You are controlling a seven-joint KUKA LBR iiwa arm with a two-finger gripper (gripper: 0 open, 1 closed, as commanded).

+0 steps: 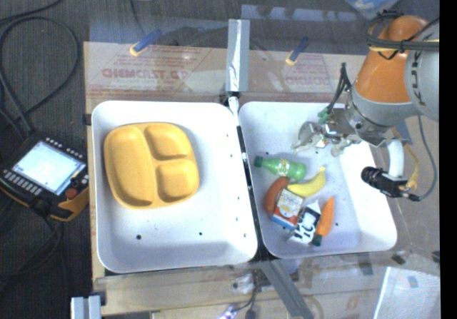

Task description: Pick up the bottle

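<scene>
The end effector (319, 135) is seen low over the right bin (371, 228), in its upper middle; its metal fingers appear spread apart, and nothing is held between them. The bottle (280, 166), green with a yellow label, is found just below and to the left of the end effector, lying on its side with its long axis running left to right across the view, cap to the left. A banana (308, 183) touches its right end. A yellow tray (151, 163) lies in the left bin (125, 242).
</scene>
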